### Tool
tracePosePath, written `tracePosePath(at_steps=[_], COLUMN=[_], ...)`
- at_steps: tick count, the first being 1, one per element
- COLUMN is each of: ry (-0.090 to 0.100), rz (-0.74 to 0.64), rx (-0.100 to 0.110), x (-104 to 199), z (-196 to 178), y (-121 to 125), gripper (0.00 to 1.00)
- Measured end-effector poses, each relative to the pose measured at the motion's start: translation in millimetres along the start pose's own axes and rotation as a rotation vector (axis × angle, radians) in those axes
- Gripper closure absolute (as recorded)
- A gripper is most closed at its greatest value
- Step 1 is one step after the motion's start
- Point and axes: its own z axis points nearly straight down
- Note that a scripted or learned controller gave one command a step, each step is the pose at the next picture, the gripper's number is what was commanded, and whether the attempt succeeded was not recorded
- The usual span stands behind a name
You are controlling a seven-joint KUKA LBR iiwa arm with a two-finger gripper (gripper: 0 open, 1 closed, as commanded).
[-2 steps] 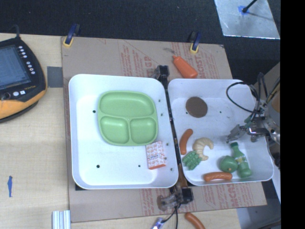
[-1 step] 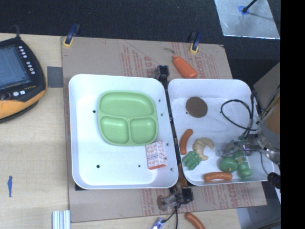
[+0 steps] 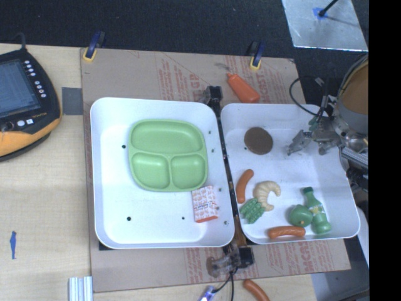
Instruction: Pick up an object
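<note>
At the bottom of the picture a little orange sausage (image 3: 255, 288) lies on the bench outside the bins, next to some wires. Just above it is the right bin (image 3: 294, 113), and that is where the toys to pick up are. Along its bottom edge lies another sausage (image 3: 286, 232), with a green pepper (image 3: 300, 215) and a green bottle (image 3: 316, 212) just above it, close together at the lower right. Left of them a pale croissant (image 3: 267, 193) touches a bumpy green veggie (image 3: 251, 211), and a third sausage (image 3: 244, 183) leans by the bin's left wall. Higher up, a brown round cookie (image 3: 257, 140) sits by itself. The gripper (image 3: 299, 144) hangs at the right side of the picture, just right of the cookie, with its fingers spread apart and nothing between them. So I think the job is only starting: the arm is looking for a toy and no toy is lifted yet. The cookie is nearest and has room around it, so it looks the easiest; the arm would need to move a bit left, go down, and squeeze. The toys at the bottom are crowded and could bump each other. In the left bin (image 3: 106, 168) are a green plate (image 3: 168, 153) and a small packet (image 3: 205, 204). Far up, an orange carrot (image 3: 243, 88) lies past the bins, and a tablet (image 3: 25, 102) sits at the upper left.
</note>
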Motion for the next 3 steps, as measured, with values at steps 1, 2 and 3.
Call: tracePosePath(at_steps=[1, 2, 3], ry=[0.000, -0.002, -0.002], rz=[0.001, -0.001, 0.000], rx=[0.002, 0.001, -0.001], x=[-0.4, 7.3, -0.5], z=[-82.2, 37.1, -129.3], y=[-84.5, -110.2, -11.1], gripper=[0.00, 0.00, 0.00])
